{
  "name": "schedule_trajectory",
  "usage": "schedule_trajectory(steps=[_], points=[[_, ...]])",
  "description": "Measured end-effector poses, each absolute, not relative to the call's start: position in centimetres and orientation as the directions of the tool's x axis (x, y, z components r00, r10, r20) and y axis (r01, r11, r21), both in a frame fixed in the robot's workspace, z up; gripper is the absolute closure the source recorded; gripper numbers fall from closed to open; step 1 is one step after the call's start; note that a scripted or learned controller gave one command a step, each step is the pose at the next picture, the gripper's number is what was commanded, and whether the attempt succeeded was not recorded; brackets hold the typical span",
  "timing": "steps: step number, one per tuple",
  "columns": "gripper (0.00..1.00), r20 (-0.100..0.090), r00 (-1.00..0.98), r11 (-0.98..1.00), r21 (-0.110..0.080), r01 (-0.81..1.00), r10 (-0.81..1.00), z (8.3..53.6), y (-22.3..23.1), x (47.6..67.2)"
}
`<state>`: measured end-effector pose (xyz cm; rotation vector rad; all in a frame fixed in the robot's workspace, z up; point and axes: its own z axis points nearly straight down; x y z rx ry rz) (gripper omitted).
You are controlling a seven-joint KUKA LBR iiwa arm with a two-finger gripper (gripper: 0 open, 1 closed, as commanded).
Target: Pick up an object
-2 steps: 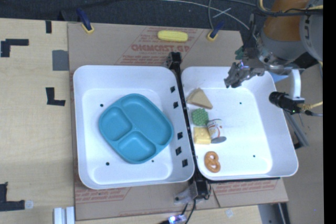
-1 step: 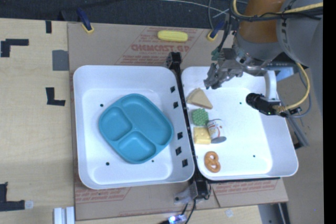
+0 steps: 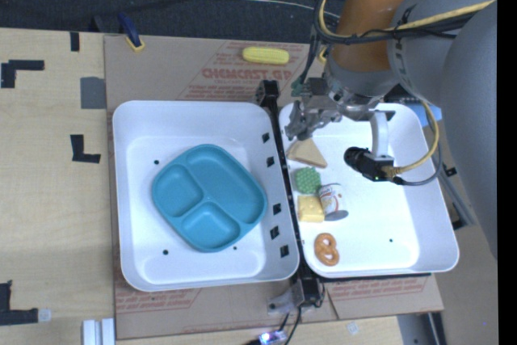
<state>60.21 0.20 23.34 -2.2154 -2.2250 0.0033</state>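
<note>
In the right white bin [image 3: 420,250], nearest me, a small brown pretzel [image 3: 326,248] lies at six o'clock; beyond it sit a yellow block [image 3: 311,208], a little can [image 3: 330,199] and a green knobbly piece [image 3: 307,179]. The tan wedge [image 3: 307,153], probably the target, lies just under the gripper [image 3: 311,115] at eleven o'clock, its grip hidden from me. At nine o'clock, the left bin [image 3: 133,174] holds a blue divided tray [image 3: 208,196].

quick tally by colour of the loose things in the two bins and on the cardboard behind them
Blue: 1, divided plate in the left bin
Tan: 1, wedge
Green: 1, bumpy block
Yellow: 2, block in the right bin, long piece on the cardboard
White with print: 1, small can
Brown: 1, pretzel
Total: 7
</note>
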Motion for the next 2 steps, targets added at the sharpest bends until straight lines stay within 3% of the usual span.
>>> schedule_trajectory(steps=[2], points=[[1.00,0.000,-0.006,0.006,-0.002,1.000,1.000,21.4,9.8,60.4]])
